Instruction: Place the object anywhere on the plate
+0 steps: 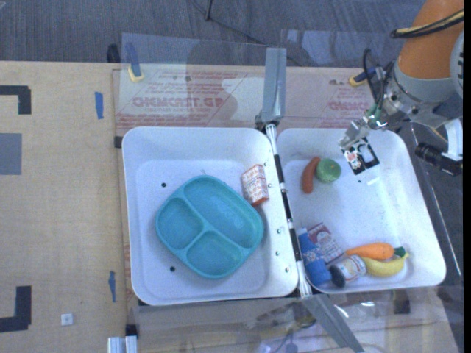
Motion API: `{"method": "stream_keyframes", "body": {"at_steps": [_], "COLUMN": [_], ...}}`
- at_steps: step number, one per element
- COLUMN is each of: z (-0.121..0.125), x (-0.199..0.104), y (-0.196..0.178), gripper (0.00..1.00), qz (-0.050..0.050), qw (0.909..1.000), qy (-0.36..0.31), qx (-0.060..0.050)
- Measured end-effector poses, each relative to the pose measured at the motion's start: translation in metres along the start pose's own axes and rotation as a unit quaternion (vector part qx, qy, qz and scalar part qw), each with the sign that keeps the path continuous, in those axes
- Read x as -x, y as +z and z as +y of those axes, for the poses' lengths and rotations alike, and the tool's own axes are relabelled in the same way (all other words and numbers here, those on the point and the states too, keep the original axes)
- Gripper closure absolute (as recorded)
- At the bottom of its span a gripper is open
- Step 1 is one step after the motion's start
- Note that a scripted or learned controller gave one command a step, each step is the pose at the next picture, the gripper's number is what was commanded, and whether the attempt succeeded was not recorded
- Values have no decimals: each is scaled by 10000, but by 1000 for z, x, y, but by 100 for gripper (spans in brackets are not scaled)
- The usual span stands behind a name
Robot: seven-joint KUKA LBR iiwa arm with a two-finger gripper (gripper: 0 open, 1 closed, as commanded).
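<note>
- The gripper point(358, 153) hangs over the far part of the right bin point(412, 219); whether it is open or closed I cannot tell; nothing visibly held.
- Just beside it lie a green round object point(328, 170) and a red sausage-like piece point(309, 175), touching.
- The blue plate point(210, 226) sits in the left bin point(143, 197); a small carton point(255, 184) lies at its far-right edge.

We see a light wood counter point(59, 219) with black marks point(22, 100) and blue tape point(98, 105). Beyond it lies grey carpet floor point(88, 9), crossed by dark cables point(213, 2).
</note>
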State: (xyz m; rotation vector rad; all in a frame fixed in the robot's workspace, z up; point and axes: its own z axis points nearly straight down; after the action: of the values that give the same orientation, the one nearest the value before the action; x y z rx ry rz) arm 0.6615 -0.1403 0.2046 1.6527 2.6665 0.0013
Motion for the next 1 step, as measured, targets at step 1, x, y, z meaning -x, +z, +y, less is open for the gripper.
{"method": "stream_keyframes", "body": {"at_steps": [1], "z": [9], "x": [-75], "y": [-25], "gripper": [100], "qz": [17], "qw": [10000], "qy": [73], "qx": [-13]}}
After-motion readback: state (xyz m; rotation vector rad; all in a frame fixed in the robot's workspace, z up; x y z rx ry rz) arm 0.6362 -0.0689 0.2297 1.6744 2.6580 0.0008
